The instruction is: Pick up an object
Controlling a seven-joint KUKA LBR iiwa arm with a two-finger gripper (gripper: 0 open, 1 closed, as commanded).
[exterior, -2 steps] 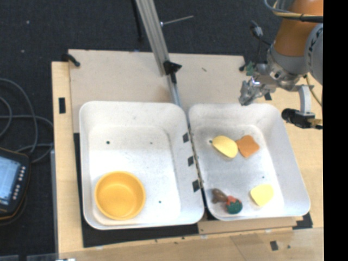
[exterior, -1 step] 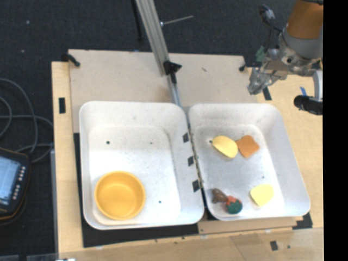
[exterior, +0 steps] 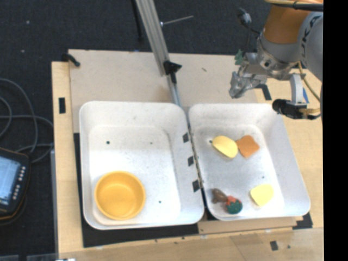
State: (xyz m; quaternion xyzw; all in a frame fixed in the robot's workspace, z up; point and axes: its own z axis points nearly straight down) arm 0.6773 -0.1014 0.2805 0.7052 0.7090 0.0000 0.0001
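Note:
In the right bin (exterior: 283, 145) lie a pale yellow oval piece (exterior: 224, 146), an orange block (exterior: 248, 145) touching its right side, a yellow wedge (exterior: 261, 194) near the front, and a small brown, red and green toy (exterior: 228, 201) at the front left. A yellow bowl (exterior: 120, 194) sits in the front left corner of the left bin (exterior: 130, 124). My gripper (exterior: 237, 89) hangs above the back rim of the right bin, well clear of every object, with nothing between its fingers that I can make out.
A slanted aluminium post (exterior: 155, 34) rises from behind the seam between the bins. A tablet (exterior: 10, 181) and cables lie off the bench at the left. The bench board (exterior: 119, 75) stretches behind the bins.

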